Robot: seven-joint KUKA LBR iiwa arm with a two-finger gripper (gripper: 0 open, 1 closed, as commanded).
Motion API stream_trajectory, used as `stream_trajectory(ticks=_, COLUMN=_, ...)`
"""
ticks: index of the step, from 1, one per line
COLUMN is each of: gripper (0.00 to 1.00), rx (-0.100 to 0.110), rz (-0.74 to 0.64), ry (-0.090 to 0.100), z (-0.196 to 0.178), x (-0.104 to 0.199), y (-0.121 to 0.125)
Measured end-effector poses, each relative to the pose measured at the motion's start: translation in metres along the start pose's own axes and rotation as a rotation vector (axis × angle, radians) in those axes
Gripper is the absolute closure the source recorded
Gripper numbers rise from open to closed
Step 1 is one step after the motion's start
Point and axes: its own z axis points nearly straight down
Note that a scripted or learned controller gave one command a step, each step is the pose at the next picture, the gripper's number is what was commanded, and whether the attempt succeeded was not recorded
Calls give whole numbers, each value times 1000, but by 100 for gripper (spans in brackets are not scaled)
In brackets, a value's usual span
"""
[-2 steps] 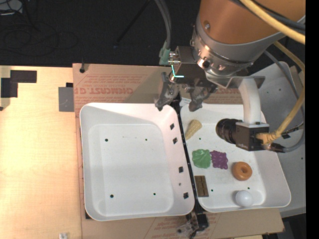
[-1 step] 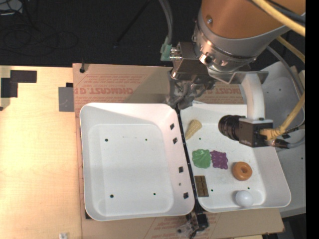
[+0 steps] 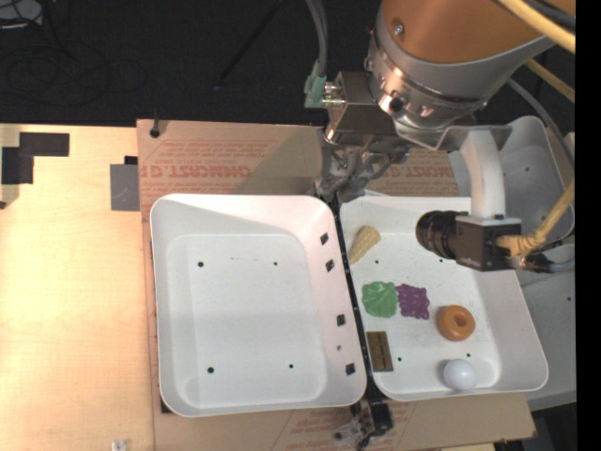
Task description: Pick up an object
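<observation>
The right bin (image 3: 526, 350) holds several small objects: a cream cone-shaped piece (image 3: 364, 242) near its far left corner, a green leafy piece (image 3: 379, 299), a purple grape bunch (image 3: 412, 301), an orange ring (image 3: 455, 322), a white ball (image 3: 460, 373) and a brown block (image 3: 378, 350). My gripper (image 3: 349, 178) hangs from the grey and orange arm above the far edge where the two bins meet, a little beyond the cream piece. Nothing is visibly held in it.
The left bin (image 3: 188, 252) sits beside the right one, sharing a clipped divider edge (image 3: 340, 289). A black cylindrical device (image 3: 460, 236) on a white bracket overhangs the right bin's far right. Brown cardboard (image 3: 225, 163) lies under both bins.
</observation>
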Motion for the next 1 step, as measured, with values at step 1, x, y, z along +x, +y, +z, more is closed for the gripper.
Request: stream_trajectory(ticks=1, gripper=100, rx=4, rz=-4, ry=-1, z=-9, x=1, y=0)
